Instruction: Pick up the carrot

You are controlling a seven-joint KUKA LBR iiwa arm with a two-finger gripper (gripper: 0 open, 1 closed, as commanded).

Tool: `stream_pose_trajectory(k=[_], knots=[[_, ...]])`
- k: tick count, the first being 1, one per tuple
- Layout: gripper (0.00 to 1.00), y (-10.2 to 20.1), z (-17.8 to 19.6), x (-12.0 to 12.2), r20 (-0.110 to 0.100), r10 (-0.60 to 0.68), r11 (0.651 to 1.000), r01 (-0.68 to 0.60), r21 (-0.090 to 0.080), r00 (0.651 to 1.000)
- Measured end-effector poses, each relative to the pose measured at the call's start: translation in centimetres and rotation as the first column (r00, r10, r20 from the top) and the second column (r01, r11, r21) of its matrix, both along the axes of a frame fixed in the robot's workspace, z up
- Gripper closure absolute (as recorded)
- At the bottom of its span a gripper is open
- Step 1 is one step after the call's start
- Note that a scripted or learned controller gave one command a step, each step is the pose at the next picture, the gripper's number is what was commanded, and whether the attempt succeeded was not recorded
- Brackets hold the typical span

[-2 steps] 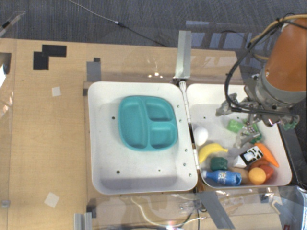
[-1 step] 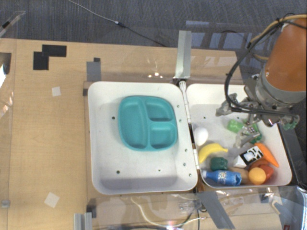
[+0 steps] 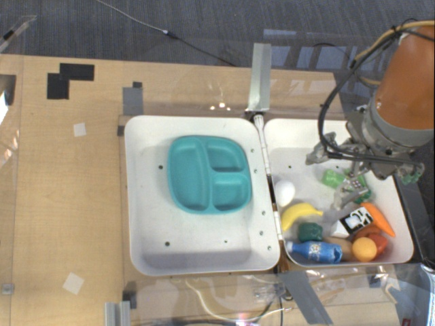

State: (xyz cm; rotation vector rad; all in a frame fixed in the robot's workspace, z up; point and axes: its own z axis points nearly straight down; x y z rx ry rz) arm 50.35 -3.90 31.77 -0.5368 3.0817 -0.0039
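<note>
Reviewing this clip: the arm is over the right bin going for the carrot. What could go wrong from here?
1. The carrot lies wedged at the bin's right wall, against a black-and-white tagged block and an orange ball; the gripper may catch a neighbour instead.
2. The gripper sits up and left of the carrot, so a straight descent would probably miss it.
3. Closing near the wall could push the carrot sideways rather than grip it.

We see the claw (image 3: 351, 190) over the right bin (image 3: 299, 141), the carrot (image 3: 379, 218) just below-right of it, a banana (image 3: 299, 214) to its left.
</note>
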Motion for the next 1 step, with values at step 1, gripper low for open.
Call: stream_pose_trajectory(k=[1], knots=[[0.0, 0.0, 0.0, 0.0, 0.0, 0.0, 1.0, 0.0, 0.0, 1.0]])
